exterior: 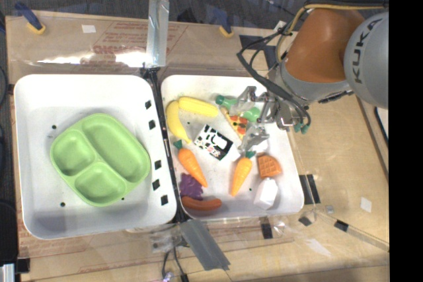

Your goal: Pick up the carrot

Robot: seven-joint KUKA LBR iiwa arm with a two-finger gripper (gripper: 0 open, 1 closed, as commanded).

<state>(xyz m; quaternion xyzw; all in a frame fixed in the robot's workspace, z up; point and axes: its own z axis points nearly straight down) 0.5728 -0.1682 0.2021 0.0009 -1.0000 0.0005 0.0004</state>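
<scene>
Over the right bin: the gripper (254,135) hangs low above the toy food, its grey arm (330,56) reaching in from the right.
Fingers: parted, with nothing between them; the tips sit just above the leafy end of a carrot.
Carrot: the nearer carrot (241,175) lies directly below the fingers, pointing down toward the bin's front wall, green top uppermost.
Second carrot: another carrot (192,166) lies to the left of the fingers, beyond a black-and-white card (214,141).
Right bin: the right bin (198,84) also holds two bananas (185,115) up and left of the fingers, a waffle-like brown piece (268,166) and a white block (267,193) just right of the nearer carrot, a purple piece (190,185) and a sausage (201,205) at the lower left, and small green and orange bits (239,110) just above the fingers.
Left bin: the left bin (39,92), well apart from the fingers, holds a green divided plate (99,158) with three compartments.
</scene>
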